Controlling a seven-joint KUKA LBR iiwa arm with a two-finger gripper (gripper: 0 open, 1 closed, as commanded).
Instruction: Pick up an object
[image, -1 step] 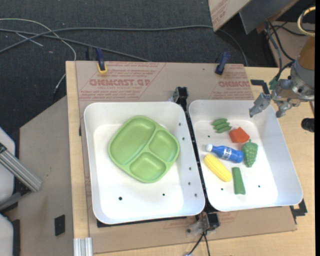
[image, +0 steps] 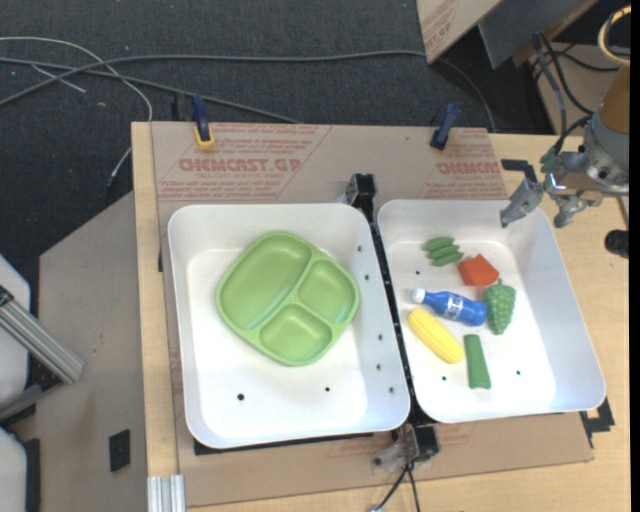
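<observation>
The right bin holds several toy items: a green pea pod, a red block, a blue bottle, a green broccoli-like piece, a yellow corn cob and a green cucumber. My gripper hangs above the bin's far right corner, open, with nothing between its fingers. It is well up and to the right of the red block.
The left bin carries a green divided plate. Black clips sit between the bins at the far and near ends. Blue clamps hold the cardboard sheet at the back edge. Cables run on the floor beyond.
</observation>
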